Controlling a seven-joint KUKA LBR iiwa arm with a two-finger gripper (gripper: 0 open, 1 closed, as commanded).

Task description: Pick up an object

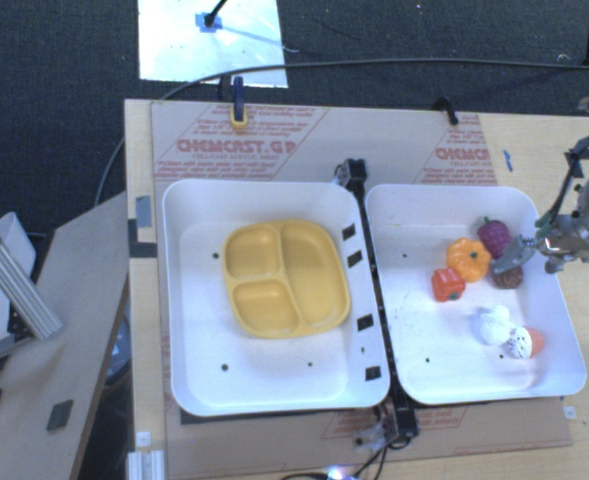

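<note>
Tool [522,251] beside the small brown piece [508,277]; its orientation unclear.

We are looking down at a slant from above the table [304,128], taking in both bins [199,218] from well back.

The arm reaches in from the right edge, low over the right side, with just its wrist end in view: grey metal parts and a sliver of orange at the frame's border. The pincer [519,255] points leftward, its grey tip extended from the wrist block. Thin cables loop above the wrist. Whether its fingers are parted cannot be told.
</note>
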